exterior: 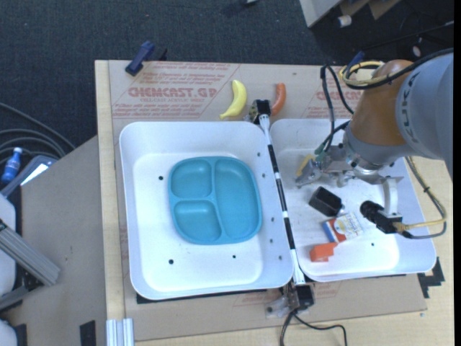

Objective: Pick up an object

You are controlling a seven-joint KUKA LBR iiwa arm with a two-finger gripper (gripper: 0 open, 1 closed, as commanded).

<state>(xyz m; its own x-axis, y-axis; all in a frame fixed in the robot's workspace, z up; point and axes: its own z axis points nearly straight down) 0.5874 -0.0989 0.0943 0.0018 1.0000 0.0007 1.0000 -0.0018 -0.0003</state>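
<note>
Three things lie near the jaws: a black block (325, 200) closest, a printed packet (346, 227) and an orange piece (323, 251) farther. We cannot tell the jaws' width.

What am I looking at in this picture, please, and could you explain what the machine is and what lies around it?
This is a single picture from a camera fixed above a workbench, looking down at a slant. The grey and orange shape coming in from the right is a robot arm. Its hand is low over the right bin, and I cannot tell whether it is holding anything. Two shallow white bins sit side by side. The left bin contains a blue divided plate. The right bin has a black block, an orange block and a small printed packet. Behind the bins, on the bench itself, lie a banana and a small orange piece.
</note>
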